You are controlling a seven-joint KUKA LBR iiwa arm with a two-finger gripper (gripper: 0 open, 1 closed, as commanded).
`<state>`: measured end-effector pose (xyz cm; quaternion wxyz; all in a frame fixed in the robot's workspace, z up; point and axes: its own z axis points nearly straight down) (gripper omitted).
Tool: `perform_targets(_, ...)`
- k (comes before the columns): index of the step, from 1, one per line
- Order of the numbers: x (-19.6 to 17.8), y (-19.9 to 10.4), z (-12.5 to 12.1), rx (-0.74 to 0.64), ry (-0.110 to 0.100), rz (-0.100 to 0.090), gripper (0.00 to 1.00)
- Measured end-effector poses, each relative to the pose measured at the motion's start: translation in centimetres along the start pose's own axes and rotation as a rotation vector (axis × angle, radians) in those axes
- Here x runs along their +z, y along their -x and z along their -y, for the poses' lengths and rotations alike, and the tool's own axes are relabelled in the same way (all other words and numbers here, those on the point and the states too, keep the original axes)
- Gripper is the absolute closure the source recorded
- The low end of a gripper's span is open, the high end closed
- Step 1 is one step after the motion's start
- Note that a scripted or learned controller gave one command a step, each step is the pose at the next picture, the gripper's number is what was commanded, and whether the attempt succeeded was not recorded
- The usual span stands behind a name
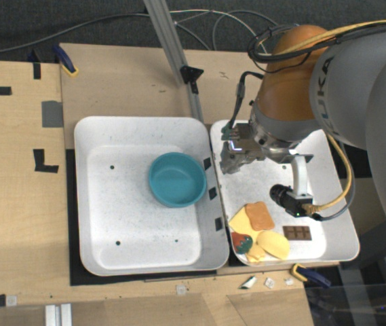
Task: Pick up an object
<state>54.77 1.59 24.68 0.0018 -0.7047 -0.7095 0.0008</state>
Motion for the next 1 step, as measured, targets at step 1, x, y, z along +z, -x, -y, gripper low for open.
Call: perform_targets(1, 1.24, -5.83, 1.24, -0.001, 0.000, 0.000, 1.00)
